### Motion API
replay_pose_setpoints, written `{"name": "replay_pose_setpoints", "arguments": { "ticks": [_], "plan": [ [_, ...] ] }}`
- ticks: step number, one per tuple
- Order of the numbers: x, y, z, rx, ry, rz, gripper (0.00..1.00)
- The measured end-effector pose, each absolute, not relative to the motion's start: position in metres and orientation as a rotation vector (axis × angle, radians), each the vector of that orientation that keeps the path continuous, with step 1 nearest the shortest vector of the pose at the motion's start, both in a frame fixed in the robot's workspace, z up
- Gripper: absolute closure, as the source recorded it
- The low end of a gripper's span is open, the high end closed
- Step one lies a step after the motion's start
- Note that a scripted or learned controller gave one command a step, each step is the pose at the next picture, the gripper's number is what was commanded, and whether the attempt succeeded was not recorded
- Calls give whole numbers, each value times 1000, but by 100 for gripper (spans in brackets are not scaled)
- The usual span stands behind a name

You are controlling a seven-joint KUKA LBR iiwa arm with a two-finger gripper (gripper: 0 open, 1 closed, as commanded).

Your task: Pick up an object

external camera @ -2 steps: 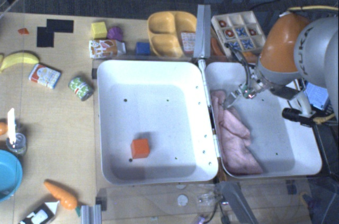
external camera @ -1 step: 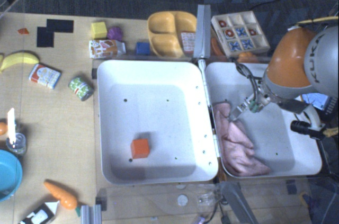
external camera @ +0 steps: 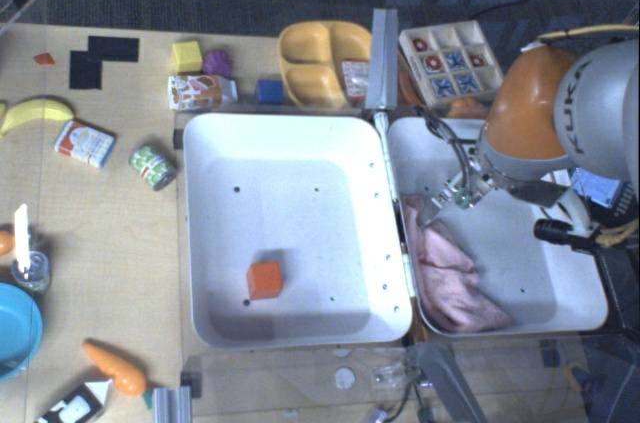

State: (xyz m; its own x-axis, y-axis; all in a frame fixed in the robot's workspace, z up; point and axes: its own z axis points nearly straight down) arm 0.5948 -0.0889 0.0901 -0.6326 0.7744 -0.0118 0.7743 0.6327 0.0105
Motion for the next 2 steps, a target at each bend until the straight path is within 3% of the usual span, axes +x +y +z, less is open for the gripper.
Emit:
{"name": "replay_pose_setpoints", "arguments": {
  "ticks": [1,2],
  "plan": [
    [599,-88,105,1334,2813,16,100],
    [599,-88,105,1334,2813,16,0]
  ]
}}
